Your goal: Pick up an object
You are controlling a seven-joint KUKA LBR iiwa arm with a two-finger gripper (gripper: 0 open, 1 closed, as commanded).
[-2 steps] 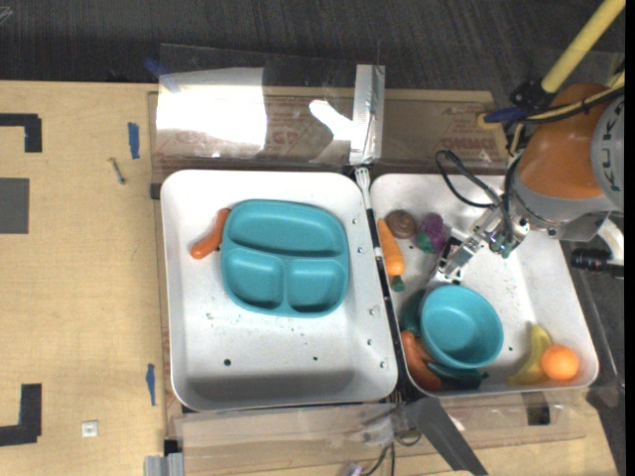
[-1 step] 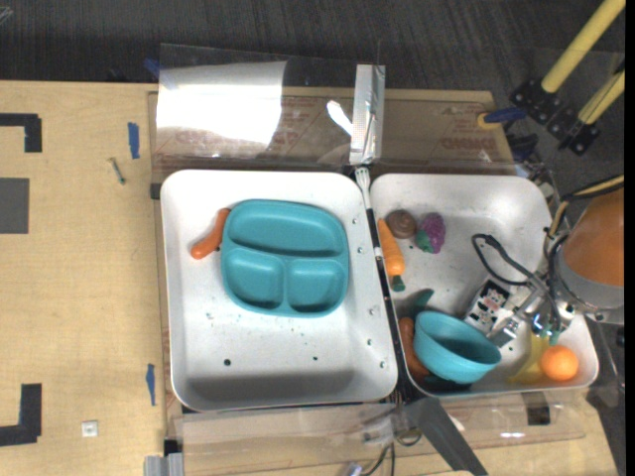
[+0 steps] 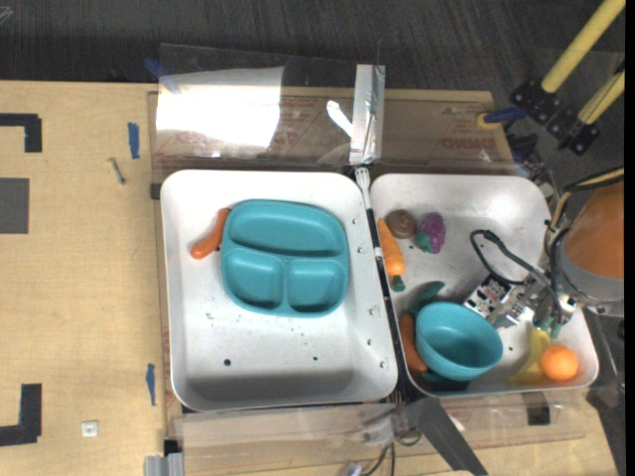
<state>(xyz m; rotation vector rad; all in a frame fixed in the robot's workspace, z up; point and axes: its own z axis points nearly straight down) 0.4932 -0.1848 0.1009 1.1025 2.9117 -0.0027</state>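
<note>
Your gripper (image 3: pixel 508 303) sits low in the right bin (image 3: pixel 466 191) between bowl (image 3: pixel 454 339) and banana (image 3: pixel 534 357); its opening I cannot tell, and closing here could snag the bowl rim instead of the orange (image 3: pixel 561 363).

You could read no text; faint print on the cardboard (image 3: pixel 451 132) behind the bins was illegible.
</note>
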